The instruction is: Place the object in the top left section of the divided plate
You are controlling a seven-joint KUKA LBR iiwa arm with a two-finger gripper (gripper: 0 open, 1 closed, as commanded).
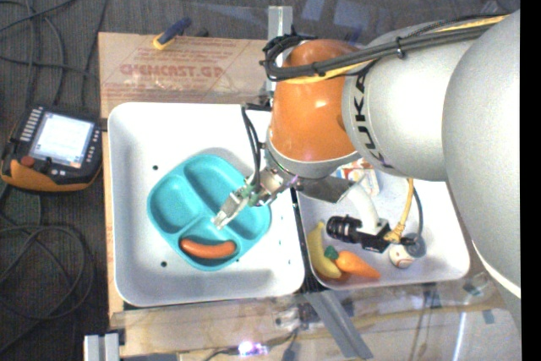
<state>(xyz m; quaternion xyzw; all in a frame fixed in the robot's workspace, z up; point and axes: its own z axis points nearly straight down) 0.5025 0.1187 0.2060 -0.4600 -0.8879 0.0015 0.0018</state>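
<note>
1. Sausage point(208, 248) lies in the divided plate point(169, 203), lower compartment, lower-left of frame; long axis runs left-right.
2. Gripper point(226, 214) hangs just above-right of it, over plate centre. Jaw state: cannot tell.
3. Top left section sits upper-left of the gripper.

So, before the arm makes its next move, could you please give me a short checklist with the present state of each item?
1. Divided plate sits flat inside the left bin: ok.
2. End effector is above the plate: ok, over its right side.
3. Object seen between the end effector's tips: cannot tell, too small and blurred.
4. Top left section is free to receive an object: ok.
5. Sausage lies in the plate's bottom section, away from the target: ok.
6. Carrot and banana lie in the right bin: ok.
</note>
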